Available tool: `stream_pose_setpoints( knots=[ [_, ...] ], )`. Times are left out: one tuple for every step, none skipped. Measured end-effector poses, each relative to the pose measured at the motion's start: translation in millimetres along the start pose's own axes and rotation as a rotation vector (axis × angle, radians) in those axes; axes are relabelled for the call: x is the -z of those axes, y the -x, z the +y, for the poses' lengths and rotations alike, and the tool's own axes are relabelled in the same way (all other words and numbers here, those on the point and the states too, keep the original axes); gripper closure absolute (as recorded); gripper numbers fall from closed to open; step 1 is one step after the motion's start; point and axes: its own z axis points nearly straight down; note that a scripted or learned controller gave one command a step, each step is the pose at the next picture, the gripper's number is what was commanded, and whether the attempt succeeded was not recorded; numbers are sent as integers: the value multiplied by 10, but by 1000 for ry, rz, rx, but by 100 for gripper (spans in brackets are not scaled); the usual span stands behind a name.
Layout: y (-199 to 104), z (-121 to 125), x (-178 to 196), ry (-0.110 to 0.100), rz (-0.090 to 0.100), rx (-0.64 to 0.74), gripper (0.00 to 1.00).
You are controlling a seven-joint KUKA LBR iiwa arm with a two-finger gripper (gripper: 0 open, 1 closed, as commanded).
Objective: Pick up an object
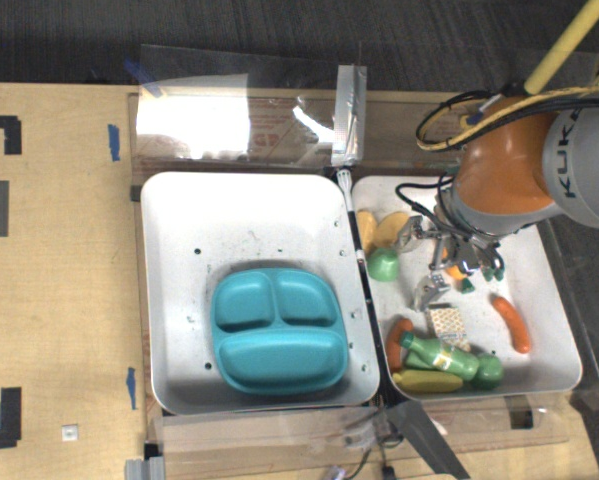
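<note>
**Arm poised over the right bin's toy food**

The grey arm (579,168), with its orange band (509,168), reaches in from the right and hangs over the right bin (554,298). The gripper (441,283) points down into the middle of that bin, its metal fingers (426,293) standing slightly apart with nothing visible between them.

Just below the fingertips lies a small pale waffle-patterned piece (446,321), close to them but not gripped. A small orange-and-green item (466,280) sits right beside the gripper on its right, partly hidden by it. To the gripper's left are a green round toy (383,264) and, above that, a yellowish piece (389,228) against the bin's left wall. An orange carrot-like toy (512,323) lies apart on the right. Along the near wall rest a green bottle (449,356), a yellow banana-like piece (429,380) touching it from below, and a reddish-orange piece (397,340) at its left end.

The left bin (169,268) holds a teal divided plate (277,330) with three compartments. Both bins sit side by side on the worktop (49,268).
</note>
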Motion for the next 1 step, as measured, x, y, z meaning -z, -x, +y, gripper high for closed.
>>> stream_pose_setpoints(
  knots=[
    [-693, -376, 8, -4, 0, 111, 0]
  ],
)
